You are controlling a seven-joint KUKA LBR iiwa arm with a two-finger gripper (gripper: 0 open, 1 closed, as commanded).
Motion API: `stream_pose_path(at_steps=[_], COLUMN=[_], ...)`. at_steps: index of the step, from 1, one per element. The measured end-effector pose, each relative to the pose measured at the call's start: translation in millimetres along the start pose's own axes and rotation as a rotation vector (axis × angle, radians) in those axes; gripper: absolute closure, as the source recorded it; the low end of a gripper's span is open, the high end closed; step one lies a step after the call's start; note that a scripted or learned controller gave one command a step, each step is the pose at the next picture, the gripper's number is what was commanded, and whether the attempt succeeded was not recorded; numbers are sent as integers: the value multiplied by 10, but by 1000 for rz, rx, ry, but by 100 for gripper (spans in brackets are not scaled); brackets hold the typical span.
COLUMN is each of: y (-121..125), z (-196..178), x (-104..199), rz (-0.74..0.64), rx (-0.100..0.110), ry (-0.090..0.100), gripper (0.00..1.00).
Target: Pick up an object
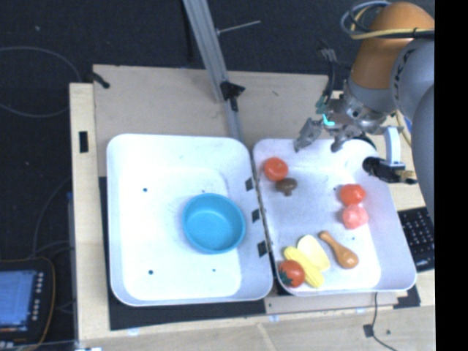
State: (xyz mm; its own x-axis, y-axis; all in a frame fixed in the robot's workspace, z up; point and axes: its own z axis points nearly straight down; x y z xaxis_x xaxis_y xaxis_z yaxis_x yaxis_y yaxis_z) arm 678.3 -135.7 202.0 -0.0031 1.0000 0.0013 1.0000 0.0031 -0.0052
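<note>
1. Camera view: the grey arm with its orange band comes in from the right, and the hand (320,142) hovers over the far edge of the right white bin (387,273). Its two fingers are spread apart with nothing between them, so the hand is released.
2. No object has been lifted. Everything sits on the bin floors.
3. The nearest candidate looks like the round red-orange tomato-like toy (276,169), at the right bin's far-left corner. It lies toward the left wall and a little toward the near edge from the hand.
4. Touching that tomato on its near side is a small brown mushroom-shaped piece (287,186). That pair is crowded, so a grasp there could catch both.
5. By the right wall sit a red round toy (352,194) and a pink round toy (355,216), one just beside the other, nearer the front than the hand.
6. Toward the near edge lie a yellow corn-like toy (310,258), a small red tomato toy (292,273) and a tan wooden drumstick-shaped piece (339,250). The drumstick's long axis runs slantwise from far-left to near-right.
7. The left white bin (131,159) holds a blue plastic bowl (213,222) at its middle, well apart from the hand.
8. My call: the move is down and leftward to the far-left tomato.
</note>
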Motion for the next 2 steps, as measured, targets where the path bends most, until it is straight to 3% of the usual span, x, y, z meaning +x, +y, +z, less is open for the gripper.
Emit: stream_pose_path(at_steps=[1,2], y=[15,-77], z=[-39,514], x=[0,-48], rz=[-1,5], rx=[-7,-3], ry=[-1,-4], gripper=[0,0])
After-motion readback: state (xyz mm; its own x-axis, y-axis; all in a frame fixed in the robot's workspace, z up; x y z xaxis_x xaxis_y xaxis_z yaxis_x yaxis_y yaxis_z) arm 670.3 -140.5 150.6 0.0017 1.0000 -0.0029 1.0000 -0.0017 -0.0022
